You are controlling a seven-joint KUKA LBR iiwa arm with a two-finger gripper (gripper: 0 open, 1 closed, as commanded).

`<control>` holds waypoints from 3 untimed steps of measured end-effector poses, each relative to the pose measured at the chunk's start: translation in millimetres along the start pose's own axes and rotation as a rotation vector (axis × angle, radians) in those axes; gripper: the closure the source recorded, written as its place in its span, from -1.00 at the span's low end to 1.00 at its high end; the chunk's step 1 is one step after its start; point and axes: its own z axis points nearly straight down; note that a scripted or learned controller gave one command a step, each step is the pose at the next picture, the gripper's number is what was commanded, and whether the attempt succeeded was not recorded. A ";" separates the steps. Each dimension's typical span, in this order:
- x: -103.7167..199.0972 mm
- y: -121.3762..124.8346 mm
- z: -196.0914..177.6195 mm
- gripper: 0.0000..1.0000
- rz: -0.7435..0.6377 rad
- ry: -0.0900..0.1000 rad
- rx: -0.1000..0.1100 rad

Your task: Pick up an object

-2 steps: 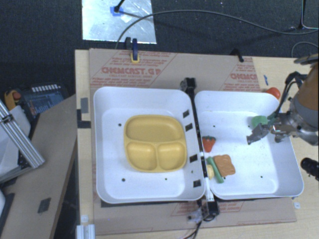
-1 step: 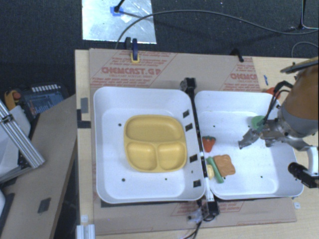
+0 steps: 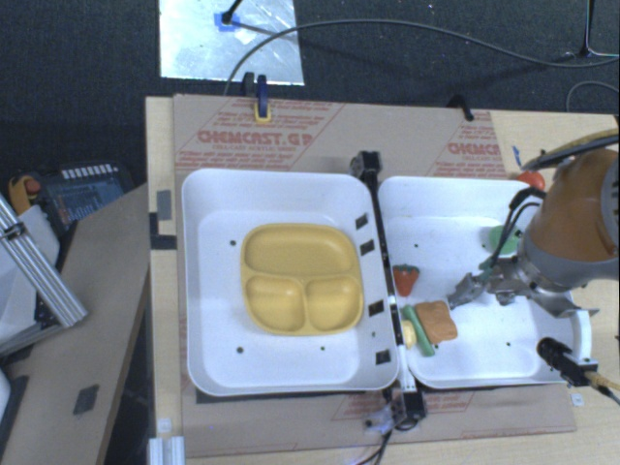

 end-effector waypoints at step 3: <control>-6.4 14.6 -130.7 1.00 -0.004 -0.004 -0.013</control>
